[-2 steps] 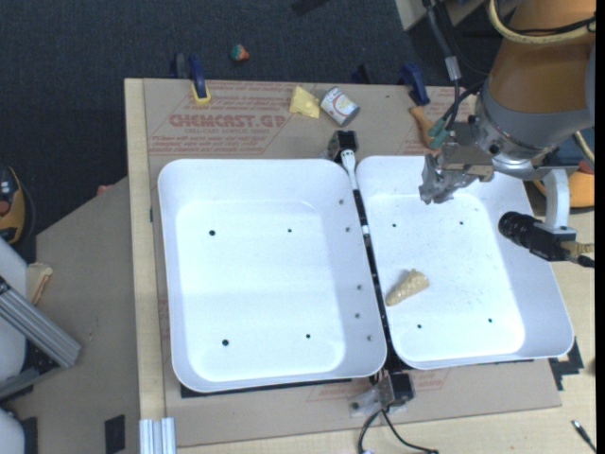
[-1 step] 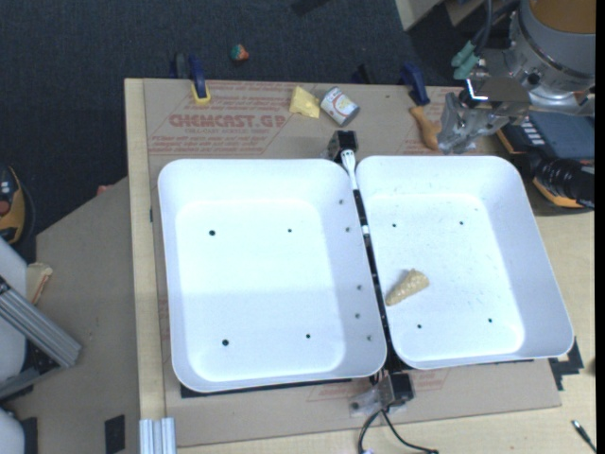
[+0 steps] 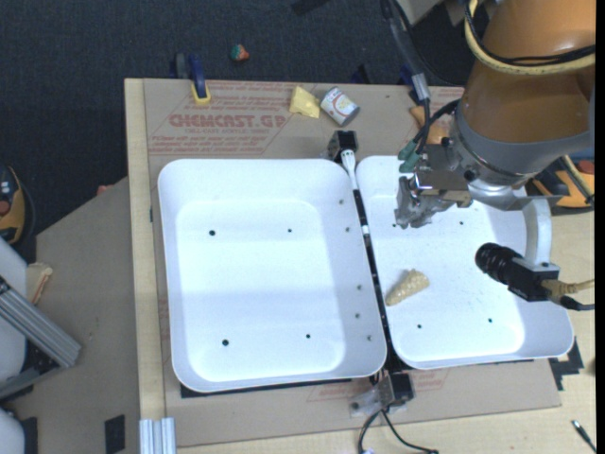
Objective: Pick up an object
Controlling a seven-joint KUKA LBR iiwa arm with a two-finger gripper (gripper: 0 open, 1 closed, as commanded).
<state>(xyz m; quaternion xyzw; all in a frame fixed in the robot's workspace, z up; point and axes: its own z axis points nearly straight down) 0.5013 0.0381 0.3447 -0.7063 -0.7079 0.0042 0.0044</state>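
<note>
I have the metal claw (image 3: 412,214) over the smooth, shallow white right bin (image 3: 454,334), though I cannot tell whether it is released or clenched. The only loose thing there is a tan, rough, cone-shaped lump (image 3: 406,287). It lies on the bin floor, near the claw's camera side but apart from it.

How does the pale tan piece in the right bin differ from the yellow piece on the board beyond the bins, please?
The tan piece is pale beige and tapers like a cone; the yellow piece is bright and blockier. The tan piece lies inside the right bin, the yellow piece outside both bins on the brown board. The tan piece lies nearer the hand. Both are small, and the hand touches neither.
</note>
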